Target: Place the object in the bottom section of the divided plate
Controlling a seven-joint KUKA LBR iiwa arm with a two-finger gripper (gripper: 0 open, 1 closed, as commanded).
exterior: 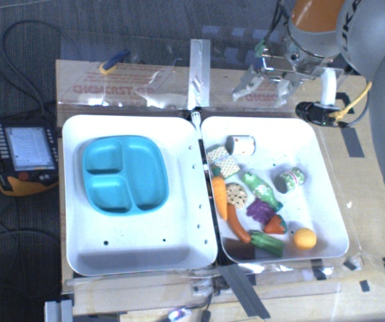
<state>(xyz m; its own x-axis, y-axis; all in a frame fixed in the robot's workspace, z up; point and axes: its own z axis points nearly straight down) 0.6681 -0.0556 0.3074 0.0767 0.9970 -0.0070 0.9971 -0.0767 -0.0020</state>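
Two bins, and your toys point(256, 203) sit right of the plate point(124, 173). Gripper point(265, 89) hangs spread and empty above them. Carrot point(219, 194) looks light, slick plastic; pinch mid-body.

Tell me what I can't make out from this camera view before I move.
- Gripper: blurred above the right bin; nothing seen between its fingers.
- Arm: cut off by the top and right edges.
- Dark item at the bin's near wall: partly under the carrot.
- Divided plate: which section counts as bottom.
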